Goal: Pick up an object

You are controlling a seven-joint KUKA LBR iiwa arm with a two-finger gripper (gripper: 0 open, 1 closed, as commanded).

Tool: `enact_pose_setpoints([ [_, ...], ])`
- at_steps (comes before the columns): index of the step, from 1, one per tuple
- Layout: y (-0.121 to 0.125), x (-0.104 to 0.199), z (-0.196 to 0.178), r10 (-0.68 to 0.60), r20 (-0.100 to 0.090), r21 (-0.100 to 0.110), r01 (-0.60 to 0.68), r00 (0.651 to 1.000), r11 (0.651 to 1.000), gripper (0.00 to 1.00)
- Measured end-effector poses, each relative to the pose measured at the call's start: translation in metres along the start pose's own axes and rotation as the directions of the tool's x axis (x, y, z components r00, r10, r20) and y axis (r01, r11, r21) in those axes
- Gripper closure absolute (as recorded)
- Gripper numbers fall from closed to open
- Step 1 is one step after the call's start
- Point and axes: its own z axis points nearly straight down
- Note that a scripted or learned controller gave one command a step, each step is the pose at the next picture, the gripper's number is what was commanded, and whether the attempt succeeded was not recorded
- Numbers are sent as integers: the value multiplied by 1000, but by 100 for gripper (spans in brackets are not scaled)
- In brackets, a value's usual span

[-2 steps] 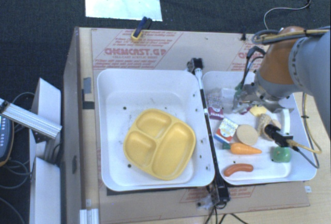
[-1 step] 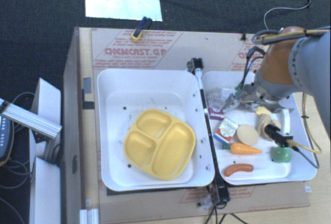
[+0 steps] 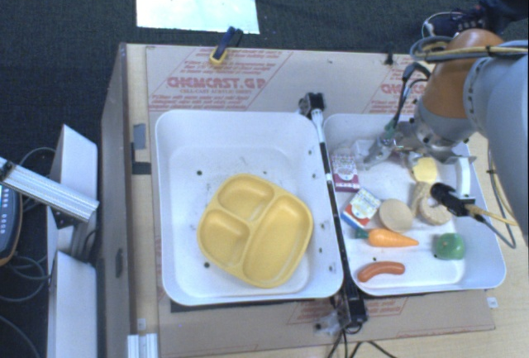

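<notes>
The right bin (image 3: 488,274) holds several toy foods. Among them are an orange carrot (image 3: 393,239), a red sausage (image 3: 381,270), a green piece (image 3: 450,245) and a round beige bun (image 3: 396,215). A small blue, red and white carton (image 3: 361,209) lies there too, with a pale yellow piece (image 3: 425,169) farther back. A red and white packet (image 3: 345,170) lies by the bin's left wall. My gripper (image 3: 383,146) hangs low over the back of this bin, just right of the packet and left of the yellow piece. I see nothing held in it.
The left bin (image 3: 178,183) holds a yellow divided plate (image 3: 254,228). A black divider rail (image 3: 327,174) runs between the two bins. The grey arm with its orange band (image 3: 450,88) crosses the right bin's back right corner. A beige ring-shaped piece (image 3: 430,207) lies right of the bun.
</notes>
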Motion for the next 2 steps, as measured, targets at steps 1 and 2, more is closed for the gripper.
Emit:
enact_pose_setpoints([
  [1, 21, -24, 3, -5, -19, 54, 6, 1000, 999, 0],
  [2, 17, -68, 5, 15, -21, 44, -14, 1000, 999, 0],
])
